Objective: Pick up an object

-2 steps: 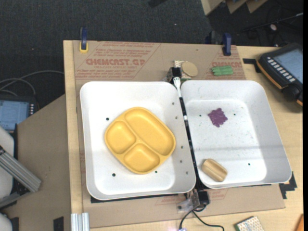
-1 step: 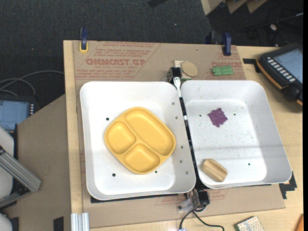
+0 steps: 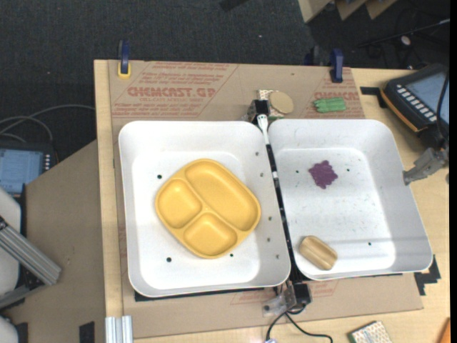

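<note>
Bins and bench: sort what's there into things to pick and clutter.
Things to pick:
yellow divided plate, left bin
purple clump, right bin
tan block, right bin

Clutter:
green piece on bench
blue clamps
tablet

grey gripper (image 3: 423, 165) at right edge, low

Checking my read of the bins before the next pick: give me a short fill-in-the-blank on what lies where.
1. The yellow three-compartment plastic tray lies in the ____ white bin.
2. The small purple crumpled object lies in the ____ white bin.
3. The tan rounded block sits near that bin's ____ edge.
4. The small green object rests on the ____ board, outside both bins.

Missing words: left; right; front; cardboard
</note>
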Motion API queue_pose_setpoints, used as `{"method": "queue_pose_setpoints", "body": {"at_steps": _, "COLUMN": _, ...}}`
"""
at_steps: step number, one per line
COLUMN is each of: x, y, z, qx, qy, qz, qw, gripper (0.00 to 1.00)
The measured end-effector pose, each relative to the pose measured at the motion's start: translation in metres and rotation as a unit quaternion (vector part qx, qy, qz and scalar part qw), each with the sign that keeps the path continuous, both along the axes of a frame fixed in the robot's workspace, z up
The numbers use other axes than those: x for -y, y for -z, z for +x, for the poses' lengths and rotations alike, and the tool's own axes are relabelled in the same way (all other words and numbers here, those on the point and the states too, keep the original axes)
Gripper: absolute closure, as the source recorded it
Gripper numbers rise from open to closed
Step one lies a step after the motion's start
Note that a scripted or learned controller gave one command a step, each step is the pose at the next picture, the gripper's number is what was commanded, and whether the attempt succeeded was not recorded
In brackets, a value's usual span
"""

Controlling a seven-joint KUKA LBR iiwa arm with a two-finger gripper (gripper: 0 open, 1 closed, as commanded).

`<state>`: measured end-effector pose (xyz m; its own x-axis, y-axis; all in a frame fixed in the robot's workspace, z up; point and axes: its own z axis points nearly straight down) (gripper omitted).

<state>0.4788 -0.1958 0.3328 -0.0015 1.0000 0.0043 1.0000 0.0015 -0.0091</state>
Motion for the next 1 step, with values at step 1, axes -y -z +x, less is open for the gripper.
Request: {"method": "queue_pose_setpoints", "body": {"at_steps": 1, "x": 0.0157, "y": 0.1322, "z": 0.0347, "qx": -0.002, "qy": 0.001, "qz": -0.0001, "qw": 1.0, "gripper": 0.0}}
